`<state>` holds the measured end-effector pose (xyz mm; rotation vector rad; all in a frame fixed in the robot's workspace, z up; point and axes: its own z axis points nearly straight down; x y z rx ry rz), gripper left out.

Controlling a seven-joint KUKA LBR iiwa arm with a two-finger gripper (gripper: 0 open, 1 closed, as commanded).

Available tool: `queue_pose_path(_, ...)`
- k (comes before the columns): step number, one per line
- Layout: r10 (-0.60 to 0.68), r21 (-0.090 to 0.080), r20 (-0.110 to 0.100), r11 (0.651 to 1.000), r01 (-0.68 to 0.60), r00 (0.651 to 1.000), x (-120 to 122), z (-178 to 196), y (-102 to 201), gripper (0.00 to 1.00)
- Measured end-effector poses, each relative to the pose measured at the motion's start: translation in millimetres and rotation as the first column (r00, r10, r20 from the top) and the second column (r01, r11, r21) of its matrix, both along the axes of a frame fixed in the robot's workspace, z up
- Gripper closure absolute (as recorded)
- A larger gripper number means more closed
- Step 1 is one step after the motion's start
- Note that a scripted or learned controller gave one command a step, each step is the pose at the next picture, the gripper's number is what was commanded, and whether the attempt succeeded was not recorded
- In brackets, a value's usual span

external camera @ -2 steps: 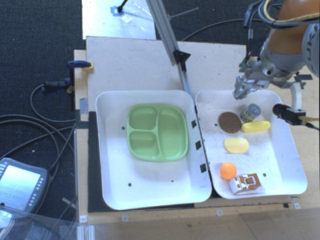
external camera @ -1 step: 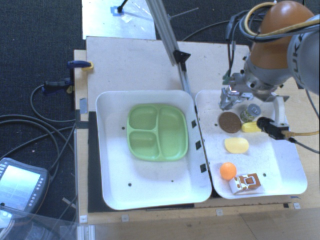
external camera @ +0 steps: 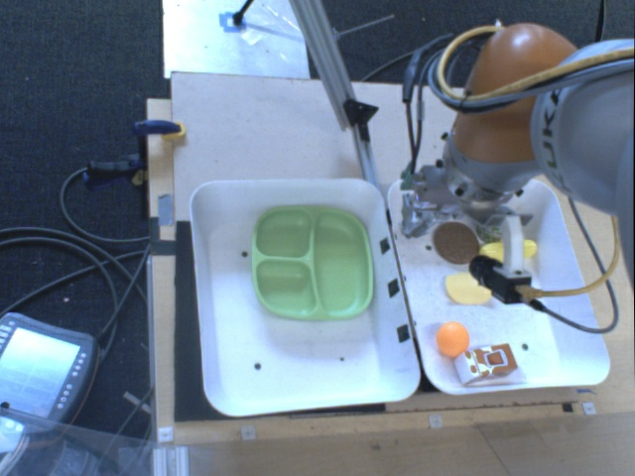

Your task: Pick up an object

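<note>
One waffle toy (external camera: pixel 488 363), one orange ball (external camera: pixel 452 339), one green tray (external camera: pixel 312 262).

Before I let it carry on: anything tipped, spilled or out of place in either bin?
Nothing stands out. The green divided plate lies flat in the left bin. In the right bin, the orange ball, the small printed box, the yellow piece and the brown disc lie apart, with no spill.
</note>
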<state>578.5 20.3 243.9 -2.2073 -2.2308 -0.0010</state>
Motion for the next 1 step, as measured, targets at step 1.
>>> queue_pose_path(1, 0.002, 0.000, 0.001, 1.000, -0.002, 1.000, -17.0, 2.5, 57.1, 1.00)
